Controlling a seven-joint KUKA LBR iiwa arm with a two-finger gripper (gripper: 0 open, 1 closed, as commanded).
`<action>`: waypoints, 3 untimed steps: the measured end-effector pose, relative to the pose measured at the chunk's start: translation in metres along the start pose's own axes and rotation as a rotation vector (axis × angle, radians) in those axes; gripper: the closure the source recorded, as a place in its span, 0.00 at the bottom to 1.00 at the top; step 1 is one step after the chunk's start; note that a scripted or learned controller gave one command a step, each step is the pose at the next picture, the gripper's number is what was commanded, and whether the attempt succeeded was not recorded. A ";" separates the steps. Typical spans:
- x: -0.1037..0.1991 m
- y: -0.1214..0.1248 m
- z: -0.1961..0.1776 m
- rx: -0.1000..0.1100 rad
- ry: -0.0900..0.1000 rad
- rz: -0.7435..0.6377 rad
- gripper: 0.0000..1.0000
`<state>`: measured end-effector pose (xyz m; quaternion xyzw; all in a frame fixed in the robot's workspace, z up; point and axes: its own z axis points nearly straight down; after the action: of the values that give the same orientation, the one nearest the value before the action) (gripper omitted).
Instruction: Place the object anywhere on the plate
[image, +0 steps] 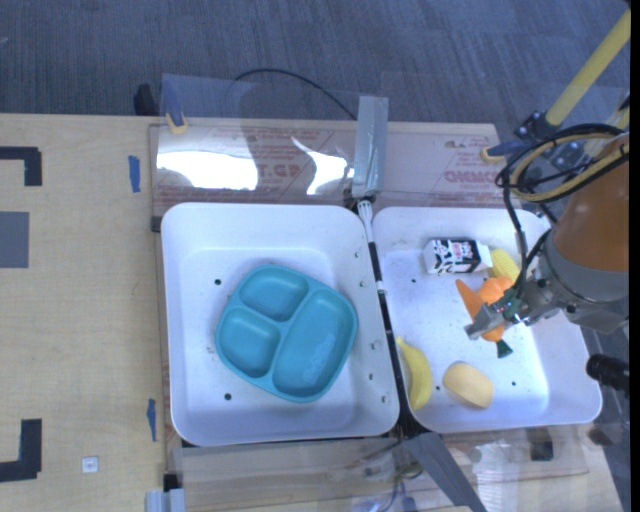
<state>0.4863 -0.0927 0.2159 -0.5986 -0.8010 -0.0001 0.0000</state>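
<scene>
carrot (478, 291) lies in the right bin (570, 395) just under the hand (497, 322); hand's grip state unclear; plate (288, 333) sits left.

A single fixed camera is looking down from above at a slant, taking in the light wooden bench (70, 330) and both shallow white plastic bins, the left bin (190, 400) and the right bin (570, 400), whole and side by side. It is sitting fairly high, so grey floor (300, 40) is showing beyond the far edge. The grey, orange-banded arm (595, 240) is entering from the right.
</scene>
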 end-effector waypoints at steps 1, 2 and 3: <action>0.069 0.012 0.033 0.006 0.004 -0.100 1.00; 0.078 0.036 0.017 -0.001 -0.001 -0.333 1.00; 0.142 0.049 0.033 0.005 0.004 -0.519 1.00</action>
<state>0.4928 0.0572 0.1831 -0.3729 -0.9279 0.0010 0.0031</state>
